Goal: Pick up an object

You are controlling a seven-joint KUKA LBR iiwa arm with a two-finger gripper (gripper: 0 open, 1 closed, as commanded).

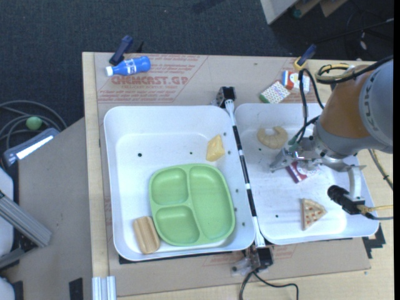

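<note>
Fingers (pixel 284 160) hang low in the right white plastic bin (pixel 275 220), just beside a small red-and-white packet (pixel 297 172); whether they are spread or closed I cannot tell. The packet lies right of and below the tips, a pale round bun (pixel 272 136) above, a triangular pizza slice (pixel 311 213) farther down.

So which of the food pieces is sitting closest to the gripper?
The pale round bun in the right bin, just up-left of the gripper; the pizza slice lies farther off.
</note>
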